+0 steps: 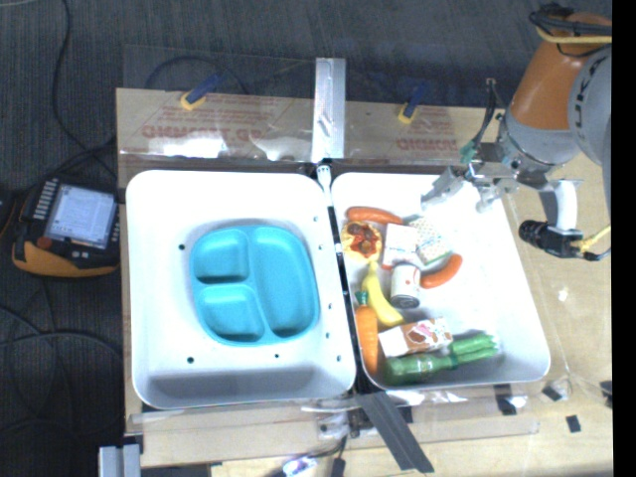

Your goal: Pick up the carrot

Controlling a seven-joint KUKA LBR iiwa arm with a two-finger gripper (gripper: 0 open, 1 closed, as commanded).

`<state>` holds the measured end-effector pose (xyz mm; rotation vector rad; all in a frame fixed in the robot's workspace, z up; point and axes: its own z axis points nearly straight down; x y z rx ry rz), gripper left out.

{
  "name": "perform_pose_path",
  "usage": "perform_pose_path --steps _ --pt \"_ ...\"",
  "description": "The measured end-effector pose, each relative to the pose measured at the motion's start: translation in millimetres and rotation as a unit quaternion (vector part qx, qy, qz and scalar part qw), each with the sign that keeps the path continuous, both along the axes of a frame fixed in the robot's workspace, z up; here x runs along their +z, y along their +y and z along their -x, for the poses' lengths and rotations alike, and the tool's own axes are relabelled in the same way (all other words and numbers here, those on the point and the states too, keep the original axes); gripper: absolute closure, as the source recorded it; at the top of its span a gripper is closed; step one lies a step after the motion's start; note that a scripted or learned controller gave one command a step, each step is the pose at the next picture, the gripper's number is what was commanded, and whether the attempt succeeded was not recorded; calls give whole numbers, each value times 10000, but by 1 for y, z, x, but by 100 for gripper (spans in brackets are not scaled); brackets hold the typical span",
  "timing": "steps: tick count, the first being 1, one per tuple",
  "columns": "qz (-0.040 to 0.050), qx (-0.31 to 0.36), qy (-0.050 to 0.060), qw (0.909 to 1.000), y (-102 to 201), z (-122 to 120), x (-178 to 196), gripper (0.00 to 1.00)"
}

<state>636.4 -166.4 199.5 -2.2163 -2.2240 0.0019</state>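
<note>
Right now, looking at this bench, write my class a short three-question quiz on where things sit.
1. True or false: the carrot lies in the left bin.
2. Which lies right beside the carrot? A) the blue tray B) the banana C) the handheld screen
3. Fill in: the tool hangs over the ____ corner of the right bin.

Key: 1 false, it lies along the right bin's left wall; 2 B; 3 upper right.

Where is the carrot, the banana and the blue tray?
carrot (367,340), camera view, middle of its orange body.
banana (379,297), camera view, middle of its yellow curve.
blue tray (283,271), camera view, floor of its big compartment.
</note>
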Motion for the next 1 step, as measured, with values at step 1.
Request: perform_pose_path --steps 1 --pt "19 -350 -10 9994 47 24 201 0"
